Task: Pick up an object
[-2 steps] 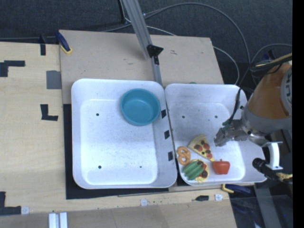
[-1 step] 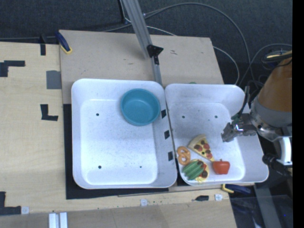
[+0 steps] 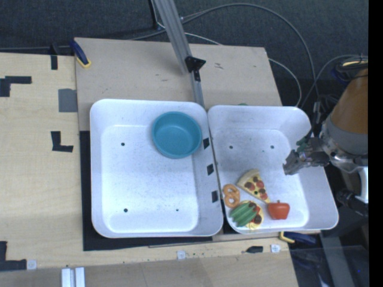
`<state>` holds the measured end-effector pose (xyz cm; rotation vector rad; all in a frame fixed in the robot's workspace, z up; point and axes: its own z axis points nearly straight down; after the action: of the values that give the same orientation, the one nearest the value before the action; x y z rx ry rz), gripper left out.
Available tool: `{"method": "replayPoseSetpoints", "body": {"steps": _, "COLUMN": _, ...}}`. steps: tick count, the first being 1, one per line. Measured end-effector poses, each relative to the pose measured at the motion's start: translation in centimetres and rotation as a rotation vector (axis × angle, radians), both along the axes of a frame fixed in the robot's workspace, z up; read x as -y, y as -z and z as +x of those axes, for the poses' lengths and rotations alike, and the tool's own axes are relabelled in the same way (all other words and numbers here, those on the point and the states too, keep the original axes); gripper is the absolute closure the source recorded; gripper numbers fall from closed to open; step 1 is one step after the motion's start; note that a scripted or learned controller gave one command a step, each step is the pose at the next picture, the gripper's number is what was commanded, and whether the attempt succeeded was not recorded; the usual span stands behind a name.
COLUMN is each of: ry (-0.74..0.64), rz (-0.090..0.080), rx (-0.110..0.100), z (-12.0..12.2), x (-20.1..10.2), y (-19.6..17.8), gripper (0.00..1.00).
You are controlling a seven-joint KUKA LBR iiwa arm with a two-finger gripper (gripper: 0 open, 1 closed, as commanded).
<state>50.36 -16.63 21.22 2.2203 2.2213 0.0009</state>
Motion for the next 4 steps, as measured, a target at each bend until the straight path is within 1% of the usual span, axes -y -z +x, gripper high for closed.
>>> {"method": "replayPoseSetpoints", "body": {"steps": 1, "ry": -0.004, "rz": 0.001, "rx": -0.001, "z": 1.6, "x": -4.2, "y": -0.9, "gripper": 1.00}}
{"method": "replayPoseSetpoints", "body": {"steps": 2, "ry": -0.005, "rz": 0.001, "rx": -0.001, "z": 4.1, "x": -9.6, "y": -1.4, "gripper": 1.00}}
{"method": "replayPoseSetpoints", "body": {"steps": 3, "ry": -0.004, "rz": 0.001, "rx": -0.002, "z": 5.8, "x": -14.0, "y": -0.7, "gripper": 1.00}}
{"method": "replayPoseSetpoints", "body": {"steps": 4, "ry": -0.003, "rz": 0.001, "rx": -0.002, "z": 6.7, "x": -18.2, "y": -0.7, "gripper": 1.00}}
